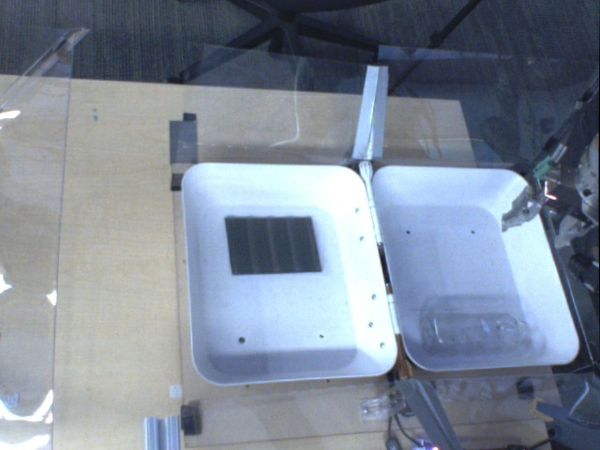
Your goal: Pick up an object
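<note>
A dark grey ribbed rectangular pad (273,245) lies flat in the left bin (206,279), toward its back left. A clear plastic bottle (472,331) lies on its side near the front wall of the right bin (441,204). My gripper (521,214) hangs at the right bin's far right rim, well apart from the bottle and across the bins from the pad. Nothing shows in its grasp. Most of the arm is cut off by the right edge of the view.
The two white bins sit side by side on a wooden bench (103,251), with a metal divider rail (370,125) behind their joint. Cables and hardware (572,186) crowd the right edge. An office chair base (281,7) stands beyond the bench.
</note>
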`<state>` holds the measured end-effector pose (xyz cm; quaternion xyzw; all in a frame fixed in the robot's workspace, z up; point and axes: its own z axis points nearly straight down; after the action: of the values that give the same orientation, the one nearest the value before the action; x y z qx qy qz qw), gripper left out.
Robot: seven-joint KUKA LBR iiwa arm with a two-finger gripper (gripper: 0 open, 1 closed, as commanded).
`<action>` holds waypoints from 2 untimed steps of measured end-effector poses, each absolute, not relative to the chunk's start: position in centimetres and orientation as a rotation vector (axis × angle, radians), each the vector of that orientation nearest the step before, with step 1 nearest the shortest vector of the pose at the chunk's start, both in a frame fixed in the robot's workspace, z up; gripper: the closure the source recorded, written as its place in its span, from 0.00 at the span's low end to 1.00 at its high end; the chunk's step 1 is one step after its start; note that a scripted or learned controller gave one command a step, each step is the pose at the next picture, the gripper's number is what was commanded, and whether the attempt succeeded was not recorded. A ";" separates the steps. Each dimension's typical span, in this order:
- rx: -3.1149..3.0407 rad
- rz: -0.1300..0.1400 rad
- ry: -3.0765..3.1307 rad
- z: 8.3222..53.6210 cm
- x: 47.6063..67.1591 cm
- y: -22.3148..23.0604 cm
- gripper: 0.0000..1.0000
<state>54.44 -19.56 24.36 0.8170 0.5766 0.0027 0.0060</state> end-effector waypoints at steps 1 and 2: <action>2.770 0.014 1.448 29.5 54.7 -17.6 0.00; 2.639 0.022 1.666 35.0 52.9 -10.9 0.00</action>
<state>52.87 -10.94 35.05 0.8455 0.5338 0.0069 0.0100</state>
